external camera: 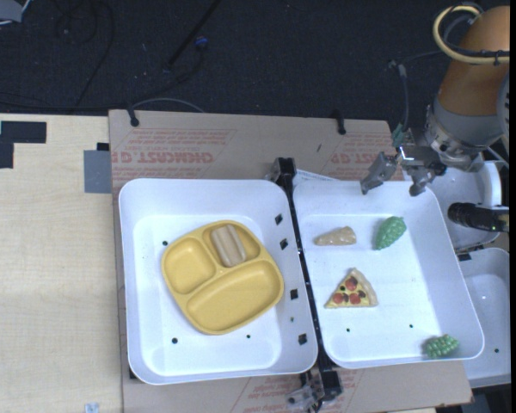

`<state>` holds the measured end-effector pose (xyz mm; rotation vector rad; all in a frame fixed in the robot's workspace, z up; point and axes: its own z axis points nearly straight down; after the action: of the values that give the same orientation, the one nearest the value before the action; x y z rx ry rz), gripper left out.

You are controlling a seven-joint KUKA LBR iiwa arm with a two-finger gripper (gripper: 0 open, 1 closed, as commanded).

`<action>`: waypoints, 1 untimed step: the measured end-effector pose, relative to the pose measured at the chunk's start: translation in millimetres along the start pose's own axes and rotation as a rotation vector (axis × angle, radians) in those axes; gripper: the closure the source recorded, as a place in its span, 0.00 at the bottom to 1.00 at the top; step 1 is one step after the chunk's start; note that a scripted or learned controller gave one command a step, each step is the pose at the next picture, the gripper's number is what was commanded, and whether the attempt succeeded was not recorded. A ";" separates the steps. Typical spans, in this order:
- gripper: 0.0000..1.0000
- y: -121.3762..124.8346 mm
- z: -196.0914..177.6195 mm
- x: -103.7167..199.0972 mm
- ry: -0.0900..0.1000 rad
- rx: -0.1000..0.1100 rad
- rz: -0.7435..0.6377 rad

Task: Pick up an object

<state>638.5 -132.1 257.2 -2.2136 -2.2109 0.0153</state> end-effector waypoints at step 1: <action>0.00 1.8 -8.4 0.1 -0.002 -0.013 -0.002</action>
<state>640.5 -132.0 265.6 -2.2191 -2.2202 0.0026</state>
